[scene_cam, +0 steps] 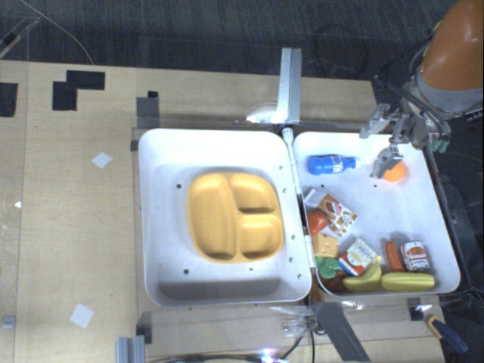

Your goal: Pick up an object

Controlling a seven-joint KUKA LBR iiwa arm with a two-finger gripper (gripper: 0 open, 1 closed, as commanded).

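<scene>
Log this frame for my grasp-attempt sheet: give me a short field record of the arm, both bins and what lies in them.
arm: reaches in from the right, gripper over the far part of the right bin
nearest item: orange ball, just below the gripper
held: nothing seen between the jaws
left bin: yellow divided tray
right bin, far part: blue bottle lying on its side
right bin, near edge: banana, small can, snack packet, other small food toys crowded together
</scene>
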